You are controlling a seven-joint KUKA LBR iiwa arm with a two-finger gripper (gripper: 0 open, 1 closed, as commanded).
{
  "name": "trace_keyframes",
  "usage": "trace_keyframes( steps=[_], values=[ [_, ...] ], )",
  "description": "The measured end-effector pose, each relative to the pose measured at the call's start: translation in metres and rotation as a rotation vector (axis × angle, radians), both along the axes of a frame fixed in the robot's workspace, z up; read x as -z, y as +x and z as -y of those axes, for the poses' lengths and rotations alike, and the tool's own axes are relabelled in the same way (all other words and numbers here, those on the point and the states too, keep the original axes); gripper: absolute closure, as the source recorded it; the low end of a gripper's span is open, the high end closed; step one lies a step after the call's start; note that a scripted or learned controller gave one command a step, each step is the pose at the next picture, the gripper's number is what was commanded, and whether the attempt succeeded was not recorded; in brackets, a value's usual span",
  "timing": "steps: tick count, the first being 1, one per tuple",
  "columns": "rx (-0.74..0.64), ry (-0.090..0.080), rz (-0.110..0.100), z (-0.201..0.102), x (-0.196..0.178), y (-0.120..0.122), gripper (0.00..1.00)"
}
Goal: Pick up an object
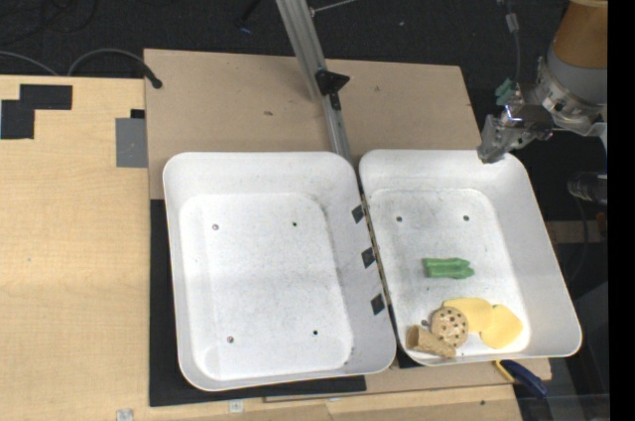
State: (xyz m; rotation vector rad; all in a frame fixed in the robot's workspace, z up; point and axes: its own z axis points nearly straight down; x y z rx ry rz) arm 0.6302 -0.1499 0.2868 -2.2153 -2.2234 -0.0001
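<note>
The gripper hangs over the far right corner of the right bin; whether it is open or closed cannot be told. A green block lies mid-bin, and near the front edge sit a round cookie and yellow slices. The left bin adjoins it
</note>
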Motion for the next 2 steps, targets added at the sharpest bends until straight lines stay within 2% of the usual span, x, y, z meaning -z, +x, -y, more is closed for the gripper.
trace_keyframes(
  steps=[2],
  values=[
    [-0.001,0.000,-0.002,-0.090,0.014,0.001,1.00]
  ],
)
